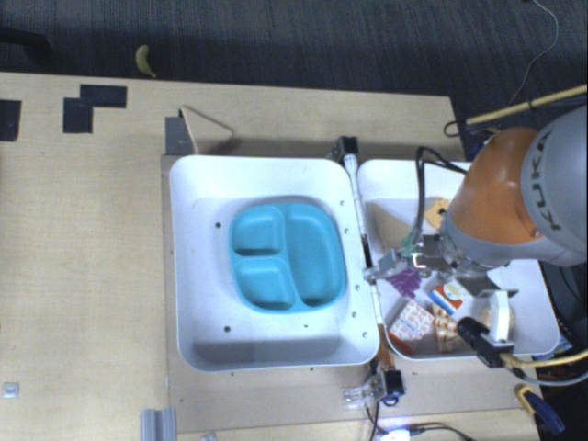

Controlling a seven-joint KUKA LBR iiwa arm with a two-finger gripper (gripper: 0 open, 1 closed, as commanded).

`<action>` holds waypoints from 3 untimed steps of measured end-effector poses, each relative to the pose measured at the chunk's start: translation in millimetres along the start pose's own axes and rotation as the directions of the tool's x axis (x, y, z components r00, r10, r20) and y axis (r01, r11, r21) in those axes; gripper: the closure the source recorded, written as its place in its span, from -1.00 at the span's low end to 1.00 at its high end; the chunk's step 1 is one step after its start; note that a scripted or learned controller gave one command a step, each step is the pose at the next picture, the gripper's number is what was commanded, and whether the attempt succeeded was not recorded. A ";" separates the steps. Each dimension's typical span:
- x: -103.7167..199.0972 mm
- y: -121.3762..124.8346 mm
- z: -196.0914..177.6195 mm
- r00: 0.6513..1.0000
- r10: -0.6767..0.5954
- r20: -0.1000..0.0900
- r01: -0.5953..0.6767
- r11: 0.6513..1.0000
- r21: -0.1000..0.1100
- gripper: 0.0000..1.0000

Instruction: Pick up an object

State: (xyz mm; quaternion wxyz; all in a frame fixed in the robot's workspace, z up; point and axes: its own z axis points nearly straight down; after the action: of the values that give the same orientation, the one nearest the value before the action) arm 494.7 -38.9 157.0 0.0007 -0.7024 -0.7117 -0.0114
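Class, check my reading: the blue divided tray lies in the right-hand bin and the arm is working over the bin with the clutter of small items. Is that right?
One detail is wrong. The camera view shows the blue divided tray lying in the left-hand bin, not the right-hand one. The rest stands: the arm is over the right-hand bin, where the clutter of small items lies.

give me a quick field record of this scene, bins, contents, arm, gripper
left bin: holds a blue tray with three compartments
right bin: holds a cluster of small things, among them a purple item and a checked packet
arm: reaches in from the right, over the right bin
gripper: low over the right bin's left side, by the purple item
held: nothing visibly between the fingers
finger state: cannot tell
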 end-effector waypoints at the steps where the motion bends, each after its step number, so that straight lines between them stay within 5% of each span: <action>1: -9.6 2.3 8.8 1.000 0.003 0.000 -0.003 1.000 -0.009 -1.00; 2: -11.2 5.1 11.2 1.000 0.003 0.000 -0.003 1.000 -0.019 -1.00; 3: -10.7 7.1 -0.2 1.000 -0.001 -0.001 0.001 1.000 -0.023 1.00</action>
State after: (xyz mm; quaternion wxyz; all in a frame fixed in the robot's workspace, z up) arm 501.9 -49.5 157.2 -0.0073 -0.7019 -0.7120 -0.0198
